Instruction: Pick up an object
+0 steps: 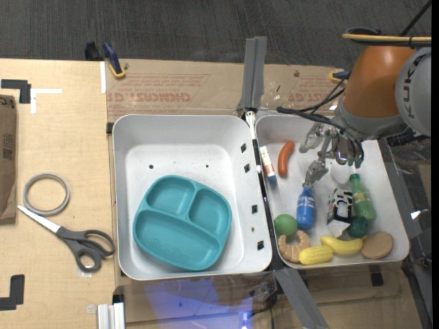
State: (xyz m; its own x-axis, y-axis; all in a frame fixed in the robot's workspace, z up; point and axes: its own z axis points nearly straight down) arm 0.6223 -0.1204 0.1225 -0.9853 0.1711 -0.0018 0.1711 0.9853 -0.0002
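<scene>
My tool (328, 157) hangs over the right bin (392, 184), fingers spread and gripping nothing, just above the blue bottle (306, 208), hot dog (285, 157) alongside.

Two shallow white plastic bins sit side by side on the bench. The left bin (130, 149) holds a teal plastic plate with three compartments (182, 222). In the right bin (396, 211) lie an orange-red toy sausage (285, 157), a small blue bottle (305, 208), a green ball (285, 224), a yellow banana (342, 245) and a green bottle (360, 201). The metal two-finger gripper (317, 171) hangs just above the blue bottle. A pair of grey-handled scissors (72, 236) lies left of the bins.
</scene>
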